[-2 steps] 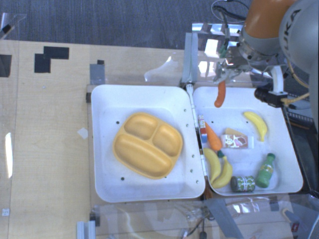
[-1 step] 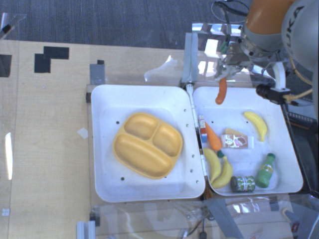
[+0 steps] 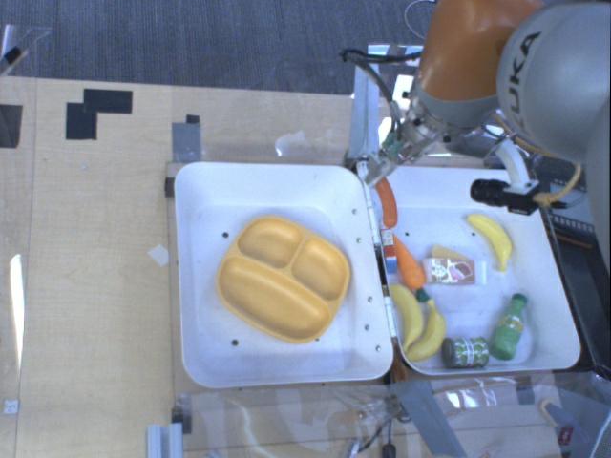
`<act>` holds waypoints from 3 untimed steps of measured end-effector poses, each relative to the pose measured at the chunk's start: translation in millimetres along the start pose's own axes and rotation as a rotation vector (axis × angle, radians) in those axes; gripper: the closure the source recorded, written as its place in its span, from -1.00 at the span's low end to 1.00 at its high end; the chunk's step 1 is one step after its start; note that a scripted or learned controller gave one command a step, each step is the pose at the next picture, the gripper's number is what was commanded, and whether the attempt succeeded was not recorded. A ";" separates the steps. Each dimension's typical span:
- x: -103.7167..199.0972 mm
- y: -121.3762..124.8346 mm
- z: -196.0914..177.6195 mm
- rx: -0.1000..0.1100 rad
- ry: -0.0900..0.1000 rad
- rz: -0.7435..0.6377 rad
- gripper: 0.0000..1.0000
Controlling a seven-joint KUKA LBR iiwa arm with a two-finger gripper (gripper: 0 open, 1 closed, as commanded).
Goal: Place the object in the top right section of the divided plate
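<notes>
Worktop [image 3: 86,256]: pale wood surface that carries two white bins side by side.
Arm [image 3: 563,74]: grey with an orange band, reaching in from 3 o'clock and ending over the seam between the bins.
Left bin [image 3: 200,351]: holds the plate at its centre.
Right bin [image 3: 439,208]: holds the loose toy foods.
Divided plate [image 3: 267,299]: yellow, with three sections, one long along 7 o'clock and two smaller ones above it.
Top right section [image 3: 322,267]: the goal compartment, lying toward 3 o'clock on the plate.
Banana pair [image 3: 420,321]: at 7 o'clock in the right bin, against the left wall.
Single banana [image 3: 493,238]: at 2 o'clock in the right bin.
Sausage [image 3: 386,203]: an orange-red link at 11 o'clock in the right bin, lying along the left wall. Judged to be the task's thing because it is nearest the tool.
Handling: probably a light, stiff, smooth plastic toy that may roll or slip. It is best pinched across its narrow middle, though the wall beside it crowds one side.
Carrot [image 3: 409,265]: at 6 o'clock of the sausage, close to it.
Gripper [image 3: 374,170]: at 12 o'clock of the sausage, just above its upper end.
Jaws: whether they are spread, closed or pinching the sausage cannot be told.
</notes>
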State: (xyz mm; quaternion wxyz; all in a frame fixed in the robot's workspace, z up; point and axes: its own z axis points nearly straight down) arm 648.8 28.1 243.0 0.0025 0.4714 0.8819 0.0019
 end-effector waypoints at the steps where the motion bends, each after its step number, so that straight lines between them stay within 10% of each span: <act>1: 78.1 28.2 57.9 0.002 0.001 0.019 1.00; 2: 77.4 28.1 57.3 0.001 0.001 0.020 -1.00; 3: 34.2 -15.2 56.7 0.000 0.000 -0.093 -1.00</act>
